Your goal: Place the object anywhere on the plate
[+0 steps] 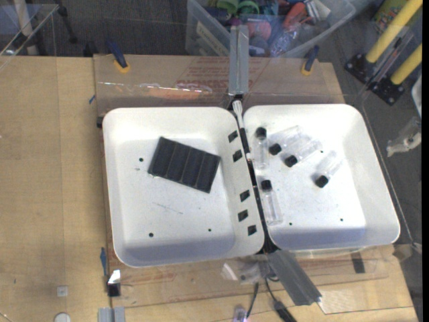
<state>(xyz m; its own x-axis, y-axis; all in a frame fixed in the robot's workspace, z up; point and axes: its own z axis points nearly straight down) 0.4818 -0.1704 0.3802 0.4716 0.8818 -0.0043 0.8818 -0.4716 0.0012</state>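
Plywood forms the bench (47, 180), pale and matt, with a brown board laid under two shallow white bins. Beyond the far edge a clear plastic tote (201, 19) heaped with coloured toys is seen. A grey metal bar (238, 59) runs from the far edge to the seam where the bins meet, and small black tabs (244, 195) are spaced along that seam.

The left bin (110, 133) is smooth and round-cornered. In it the plate (184, 164) lies flat: a dark, ribbed rectangle, its long axis slanted from the bench's far left towards the near right.

In the right bin (375, 193) four clear vials with black caps lie on their sides. Two vials (295, 139) are clustered towards the far edge, touching or nearly so. A third vial (326, 168) lies apart towards the right, cap pointing to the near edge. The fourth vial (271, 203) lies just beside the seam, long axis parallel to it, cap towards the far edge. All are well apart from the plate.

How the jaws stand cannot be told.
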